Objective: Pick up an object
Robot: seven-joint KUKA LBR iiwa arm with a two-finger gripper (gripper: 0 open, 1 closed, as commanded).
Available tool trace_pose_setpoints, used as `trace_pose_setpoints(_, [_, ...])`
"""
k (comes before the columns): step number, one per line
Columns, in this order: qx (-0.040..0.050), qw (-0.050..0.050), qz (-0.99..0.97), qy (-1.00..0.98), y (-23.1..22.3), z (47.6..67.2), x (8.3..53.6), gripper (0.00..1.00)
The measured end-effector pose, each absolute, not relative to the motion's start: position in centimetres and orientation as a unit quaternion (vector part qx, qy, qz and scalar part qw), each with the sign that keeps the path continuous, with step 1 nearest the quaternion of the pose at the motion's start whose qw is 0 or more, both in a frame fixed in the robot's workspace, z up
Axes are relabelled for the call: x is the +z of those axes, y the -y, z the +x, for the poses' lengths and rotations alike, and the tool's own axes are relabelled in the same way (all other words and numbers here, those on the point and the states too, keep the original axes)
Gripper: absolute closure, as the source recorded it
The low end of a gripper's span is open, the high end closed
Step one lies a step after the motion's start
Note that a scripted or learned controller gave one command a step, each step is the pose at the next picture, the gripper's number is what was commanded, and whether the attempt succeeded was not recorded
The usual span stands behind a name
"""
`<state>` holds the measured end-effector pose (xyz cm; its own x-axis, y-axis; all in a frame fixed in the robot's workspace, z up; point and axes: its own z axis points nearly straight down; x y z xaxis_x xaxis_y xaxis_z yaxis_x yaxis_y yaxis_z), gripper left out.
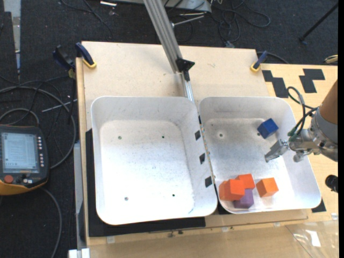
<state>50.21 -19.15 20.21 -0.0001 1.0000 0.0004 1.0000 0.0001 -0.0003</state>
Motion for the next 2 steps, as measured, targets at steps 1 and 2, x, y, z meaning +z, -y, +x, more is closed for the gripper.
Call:
trace_pose_setpoints(1, [-0.0011, -0.003, -0.705, 0.709, 22.3, 59.1, 9.3, 0.00])
trace_pose_setpoints(2, [-0.0011, -0.003, -0.706, 0.709, 22.4, 62.4, 9.6, 0.00])
